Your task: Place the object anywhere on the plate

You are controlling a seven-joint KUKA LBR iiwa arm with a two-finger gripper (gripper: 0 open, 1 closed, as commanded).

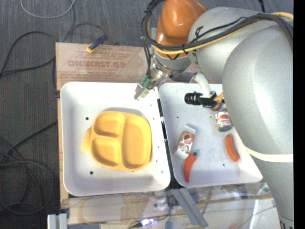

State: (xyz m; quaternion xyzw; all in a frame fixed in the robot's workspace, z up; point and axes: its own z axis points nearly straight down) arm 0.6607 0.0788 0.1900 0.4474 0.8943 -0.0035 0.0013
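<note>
Gripper (142, 92) hangs over the far right corner of the left bin (71, 128), just beside the wall btwn the two bins and clear of the yellow divided plate (121, 140). From this angle I can't tell if the claw is open or closed, or whether it carries anything; too small and partly under the wrist.

Plate has nothing on it. All pickable items I see are in the right bin (209, 173): toy carrot (189, 166), small packet (186, 142) just beside it, sausage (232, 148) and a small can (222, 120) close under the arm (248, 80). I take the obj to be one of these, so the job looks not yet done.

Risks as I judge them:
- If the claw is empty, a release here does nothing and the try is wasted.
- If it does hold sth, letting go at this spot drops it on bare bin floor near the corner, not on the plate; it needs to move toward the plate's middle first.
- Carrot and packet lie near each other, so a grab may nudge or take both.
- Can and sausage sit under the arm's bulk, hard for me to verify a grip there.
- Round items could roll off the plate's shallow rim if dropped from high up.
</note>
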